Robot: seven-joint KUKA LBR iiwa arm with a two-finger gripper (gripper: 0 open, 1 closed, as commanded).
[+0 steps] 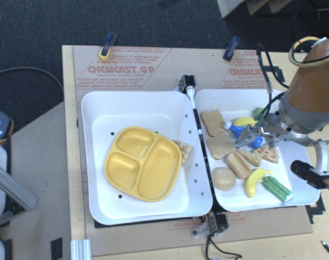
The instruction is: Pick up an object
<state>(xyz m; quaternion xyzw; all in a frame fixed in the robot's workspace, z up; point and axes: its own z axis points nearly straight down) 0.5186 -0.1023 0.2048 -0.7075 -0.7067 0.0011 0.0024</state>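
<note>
Right bin (302, 196) crowded with toy food; left bin (99, 118) open around yellow plate (143, 163).

Bench (153, 64) brown, printed board on top; two white bins side by side: left bin (94, 112); right bin (229, 202).

Orange-banded grey arm (310, 99), black cables

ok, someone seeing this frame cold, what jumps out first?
Probably the big yellow divided plate lying in the left bin, with a pizza-slice toy poking out from under its right edge. Next, the cluster of toy food in the right bin: bread slices, a banana and a green vegetable. The hand sits low over a blue piece in that pile.
</note>
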